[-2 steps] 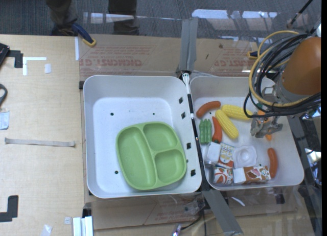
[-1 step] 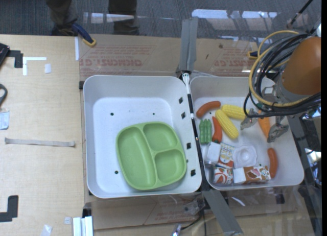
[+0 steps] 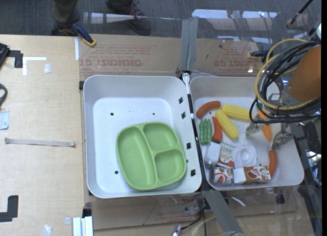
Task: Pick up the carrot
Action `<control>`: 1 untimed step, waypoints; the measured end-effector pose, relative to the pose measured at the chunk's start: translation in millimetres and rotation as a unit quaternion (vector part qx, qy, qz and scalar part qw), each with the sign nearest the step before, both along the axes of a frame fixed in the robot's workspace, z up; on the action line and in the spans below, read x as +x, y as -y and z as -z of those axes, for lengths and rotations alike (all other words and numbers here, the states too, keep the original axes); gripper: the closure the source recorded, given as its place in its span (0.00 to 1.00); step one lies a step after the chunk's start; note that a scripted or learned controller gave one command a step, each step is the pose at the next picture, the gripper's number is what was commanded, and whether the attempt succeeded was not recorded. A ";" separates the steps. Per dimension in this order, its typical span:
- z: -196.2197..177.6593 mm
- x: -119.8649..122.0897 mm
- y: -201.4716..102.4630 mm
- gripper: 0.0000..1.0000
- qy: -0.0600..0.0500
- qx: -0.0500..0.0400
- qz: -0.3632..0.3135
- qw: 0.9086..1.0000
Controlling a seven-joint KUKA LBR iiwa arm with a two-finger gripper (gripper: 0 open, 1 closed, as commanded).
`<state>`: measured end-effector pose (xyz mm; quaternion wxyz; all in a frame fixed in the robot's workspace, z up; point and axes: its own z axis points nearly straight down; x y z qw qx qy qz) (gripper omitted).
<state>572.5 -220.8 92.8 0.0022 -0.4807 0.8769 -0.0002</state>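
Here, the hand (image 3: 265, 130) is seen low over the right side of the right bin (image 3: 291, 179), at the end of the arm (image 3: 306, 74) that reaches in from the right. Its two metal fingers are spread apart, and the carrot (image 3: 266, 131), a short orange piece near the bin's right wall, is seen lying between them; whether it is pinched or merely straddled cannot be told. The spread is judged to suit a grasp across the carrot's narrow width. The other toy foods are crowded toward the left of that bin: two corn cobs (image 3: 232, 117), a red sausage (image 3: 208, 108), a green bean pod (image 3: 205, 131), a red chilli (image 3: 216, 130), some small packets (image 3: 240, 171), and another reddish piece (image 3: 272, 162) below the hand. Because the carrot lies apart from them, little interference is expected. The left bin (image 3: 102, 107) carries a green divided plate (image 3: 152, 154), well apart from the work, on the counter (image 3: 41, 168).
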 end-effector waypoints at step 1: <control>-10.3 2.3 -1.7 1.00 0.003 0.000 -0.001 1.000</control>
